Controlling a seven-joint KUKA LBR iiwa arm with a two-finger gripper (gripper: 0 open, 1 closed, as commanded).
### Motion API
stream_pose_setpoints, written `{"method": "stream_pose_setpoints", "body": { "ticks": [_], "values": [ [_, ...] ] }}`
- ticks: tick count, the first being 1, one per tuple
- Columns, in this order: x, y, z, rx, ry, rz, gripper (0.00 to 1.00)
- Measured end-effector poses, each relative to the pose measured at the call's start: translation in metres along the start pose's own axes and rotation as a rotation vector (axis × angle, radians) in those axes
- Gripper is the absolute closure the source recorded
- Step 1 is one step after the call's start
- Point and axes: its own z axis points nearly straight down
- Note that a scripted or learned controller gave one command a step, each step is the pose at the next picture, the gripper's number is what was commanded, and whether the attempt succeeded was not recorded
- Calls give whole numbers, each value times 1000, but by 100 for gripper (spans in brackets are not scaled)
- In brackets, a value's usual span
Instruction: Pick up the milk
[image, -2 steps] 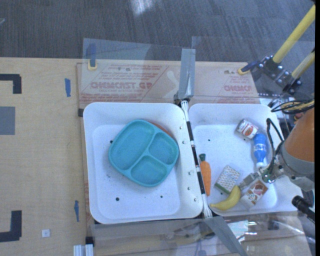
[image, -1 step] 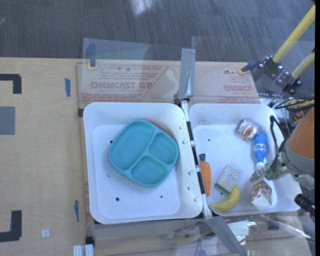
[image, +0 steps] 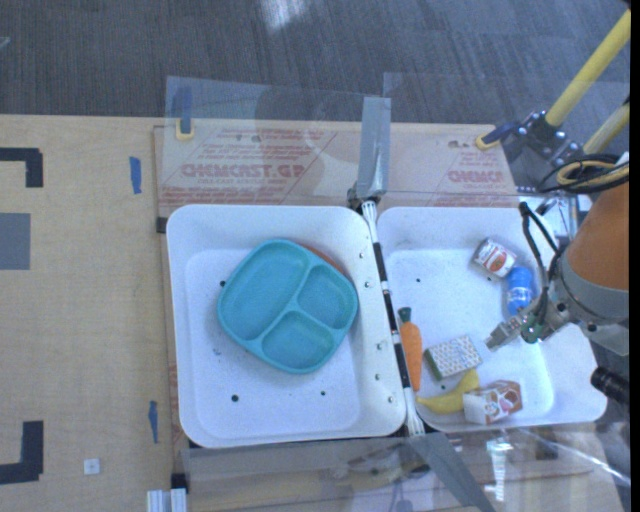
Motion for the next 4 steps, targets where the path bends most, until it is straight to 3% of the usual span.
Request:
{"method": "stream_pose_setpoints", "body": {
  "ticks": [1, 2, 3, 4],
  "values": [
    [0, 0, 0, 0, 0, 1, 0],
    [-29, -16, 65, 1, 2, -218, 0],
    [-98, 29, 78, -4, 4, -34, 0],
    [-71, 107, 97, -5, -3, 34, 0]
  ]
}}
